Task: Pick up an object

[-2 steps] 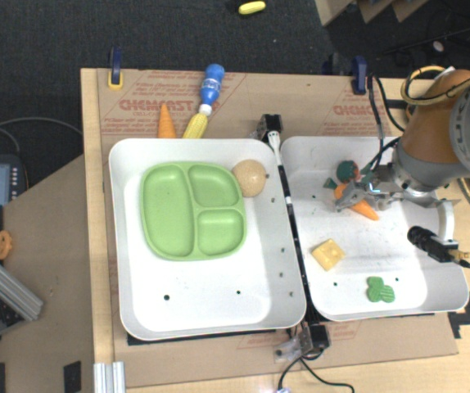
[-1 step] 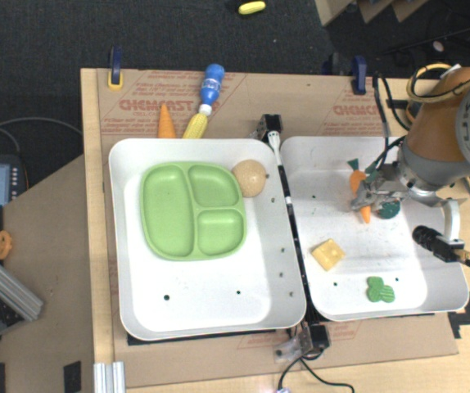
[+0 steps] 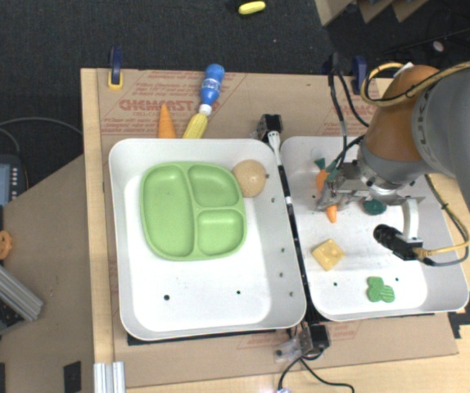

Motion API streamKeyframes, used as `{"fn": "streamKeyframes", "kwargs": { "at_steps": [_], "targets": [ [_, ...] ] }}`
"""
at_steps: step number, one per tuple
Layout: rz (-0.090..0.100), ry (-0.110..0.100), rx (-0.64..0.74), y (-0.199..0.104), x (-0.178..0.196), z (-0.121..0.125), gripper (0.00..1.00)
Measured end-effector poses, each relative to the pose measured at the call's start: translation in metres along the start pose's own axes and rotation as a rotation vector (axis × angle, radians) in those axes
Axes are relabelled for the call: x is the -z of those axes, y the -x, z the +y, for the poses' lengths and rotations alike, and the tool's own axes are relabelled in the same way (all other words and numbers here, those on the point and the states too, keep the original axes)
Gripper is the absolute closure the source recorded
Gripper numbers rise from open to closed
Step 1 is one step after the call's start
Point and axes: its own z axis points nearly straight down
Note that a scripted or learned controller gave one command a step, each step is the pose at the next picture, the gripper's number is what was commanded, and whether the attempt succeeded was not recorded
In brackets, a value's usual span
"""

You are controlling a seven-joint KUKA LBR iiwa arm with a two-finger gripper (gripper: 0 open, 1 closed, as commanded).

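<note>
My gripper [image 3: 338, 190] hangs low over the upper part of the right bin [image 3: 431, 297], with the grey arm and its orange band coming in from the right. A small orange piece [image 3: 331, 213] lies just below the gripper. Another orange piece with a green tip [image 3: 321, 171] lies to its upper left. A teal object [image 3: 374, 206] peeks out from under the wrist. Lower in the same bin sit a yellow cheese-like block [image 3: 327, 254] and a green leafy toy [image 3: 379, 290]. Nothing is visibly held.
The left bin [image 3: 210, 301] holds a green divided plate [image 3: 192, 210] and a tan ball [image 3: 250, 176] at the plate's upper right. Behind the bins on the bench lie a blue-and-white bottle [image 3: 211, 86], a yellow piece [image 3: 196, 125] and an orange carrot [image 3: 165, 122].
</note>
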Motion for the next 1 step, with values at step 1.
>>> {"fn": "streamKeyframes", "kwargs": {
  "at_steps": [1],
  "targets": [
    [0.002,0.002,0.001,-0.0699,0.1051,-0.0671,1.00]
  ]
}}
